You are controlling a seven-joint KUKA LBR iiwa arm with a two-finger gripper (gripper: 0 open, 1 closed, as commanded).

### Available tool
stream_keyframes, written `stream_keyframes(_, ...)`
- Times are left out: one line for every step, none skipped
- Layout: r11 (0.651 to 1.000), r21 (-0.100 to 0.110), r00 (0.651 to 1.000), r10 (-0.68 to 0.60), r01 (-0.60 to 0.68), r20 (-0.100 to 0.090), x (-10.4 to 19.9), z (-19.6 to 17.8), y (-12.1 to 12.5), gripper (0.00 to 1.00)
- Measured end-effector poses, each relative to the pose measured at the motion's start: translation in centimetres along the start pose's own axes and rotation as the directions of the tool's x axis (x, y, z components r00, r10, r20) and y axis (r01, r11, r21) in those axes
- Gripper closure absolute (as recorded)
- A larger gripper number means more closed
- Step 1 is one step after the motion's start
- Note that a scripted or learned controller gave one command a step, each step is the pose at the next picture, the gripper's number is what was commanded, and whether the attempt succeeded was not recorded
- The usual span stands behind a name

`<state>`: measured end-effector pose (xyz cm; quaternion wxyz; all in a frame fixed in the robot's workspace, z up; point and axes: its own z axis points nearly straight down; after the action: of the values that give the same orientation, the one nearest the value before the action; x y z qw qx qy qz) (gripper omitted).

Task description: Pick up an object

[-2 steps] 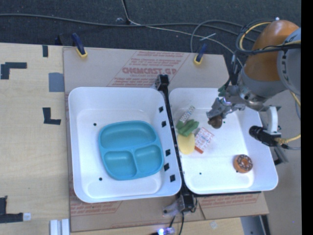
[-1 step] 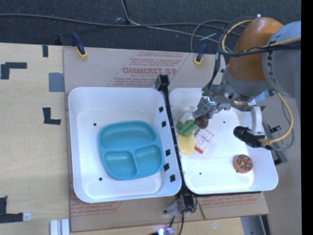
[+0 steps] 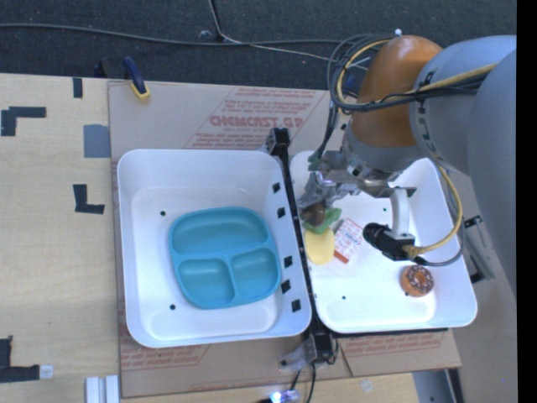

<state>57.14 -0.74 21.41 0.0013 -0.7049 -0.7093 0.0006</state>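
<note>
Yellow rounded plastic object lies at right white bin's left edge, among small clutter, directly under two-finger gripper. Finger spread: cannot tell. Risk: crowded neighbours, bin wall may spoil grasp.

A blue divided plate lies in the left white bin. Under the bin is a brown cardboard sheet on the wooden surface. Beyond the bin, a blue and yellow clamp grips the cardboard's far edge, and black cables cross the dark floor.
</note>
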Motion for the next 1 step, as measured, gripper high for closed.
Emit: stream_keyframes(1.000, 0.000, 1.000, 0.000, 0.000, 0.001, 5.91, 0.59, -0.82, 1.00)
